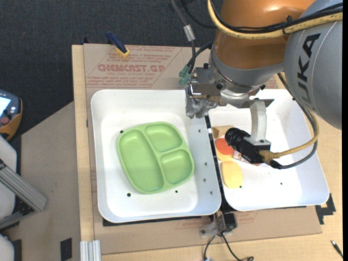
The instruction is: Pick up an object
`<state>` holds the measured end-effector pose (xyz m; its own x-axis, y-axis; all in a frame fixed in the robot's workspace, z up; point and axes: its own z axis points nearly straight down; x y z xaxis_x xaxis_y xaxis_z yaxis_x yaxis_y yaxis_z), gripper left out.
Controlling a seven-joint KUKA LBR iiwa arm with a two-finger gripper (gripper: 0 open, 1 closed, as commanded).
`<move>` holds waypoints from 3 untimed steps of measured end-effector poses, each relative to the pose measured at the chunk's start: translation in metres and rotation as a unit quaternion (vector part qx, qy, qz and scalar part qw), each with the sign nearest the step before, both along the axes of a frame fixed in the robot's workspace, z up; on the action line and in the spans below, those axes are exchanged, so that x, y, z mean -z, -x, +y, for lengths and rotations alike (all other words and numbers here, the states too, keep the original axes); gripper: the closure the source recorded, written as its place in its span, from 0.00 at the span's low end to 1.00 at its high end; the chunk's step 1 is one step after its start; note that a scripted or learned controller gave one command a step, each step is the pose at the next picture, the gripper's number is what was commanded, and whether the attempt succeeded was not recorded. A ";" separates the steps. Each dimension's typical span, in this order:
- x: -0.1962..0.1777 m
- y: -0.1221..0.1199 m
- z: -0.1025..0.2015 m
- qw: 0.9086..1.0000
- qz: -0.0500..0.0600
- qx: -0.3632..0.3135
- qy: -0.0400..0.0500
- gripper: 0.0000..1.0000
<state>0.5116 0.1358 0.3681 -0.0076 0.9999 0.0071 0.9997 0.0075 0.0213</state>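
Note:
A green divided plate lies in the left bin. In the right bin, close to the divider, sit a small orange-red piece, a yellow piece just in front of it, and a tan piece behind it. My gripper hangs under the big orange-banded wrist, over the back end of the divider between the bins. It is behind and slightly left of the small pieces. Nothing shows in its grasp.
A cardboard sheet lies under the bins, with a blue and yellow clip at its back left. The arm covers the back of the right bin.

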 end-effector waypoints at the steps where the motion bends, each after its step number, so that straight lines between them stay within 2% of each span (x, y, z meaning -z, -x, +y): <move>1: 0.063 0.030 0.055 1.000 0.015 0.000 0.004 1.00; 2: 0.003 0.032 -0.016 1.000 0.007 0.007 0.003 1.00; 3: -0.044 0.032 -0.080 1.000 0.007 0.007 0.004 1.00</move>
